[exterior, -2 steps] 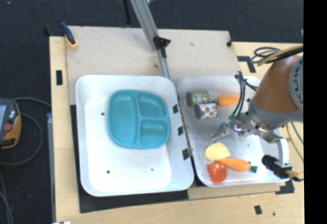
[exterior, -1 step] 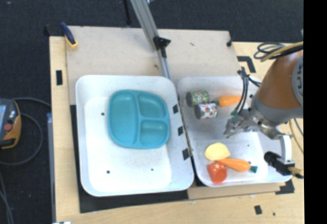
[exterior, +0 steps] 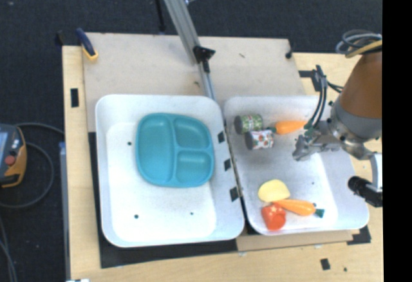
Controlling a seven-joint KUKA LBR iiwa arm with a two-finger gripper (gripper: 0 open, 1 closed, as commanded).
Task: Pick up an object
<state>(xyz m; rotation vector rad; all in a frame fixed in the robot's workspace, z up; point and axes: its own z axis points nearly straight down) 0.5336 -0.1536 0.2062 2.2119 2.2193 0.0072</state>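
Note:
The right bin (exterior: pixel 335 206) holds several toy foods. Two small cans, one green (exterior: pixel 250 123) and one white with a printed label (exterior: pixel 261 140), lie near its upper left. An orange carrot (exterior: pixel 289 126) lies just right of them. At the front of this bin sit a yellow piece (exterior: pixel 273 190), a red pepper (exterior: pixel 273 216) and a second carrot (exterior: pixel 298 207). My gripper (exterior: pixel 302 150) hangs over the middle of this bin, just below and right of the upper carrot, with nothing seen between its fingers.
The left bin (exterior: pixel 116 210) carries a blue divided plate (exterior: pixel 175 149). A slanted metal rail (exterior: pixel 180 13) runs from the top down to the seam between the bins. The arm's orange band (exterior: pixel 364 84) and cables (exterior: pixel 320 91) stand over the right bin's right side.

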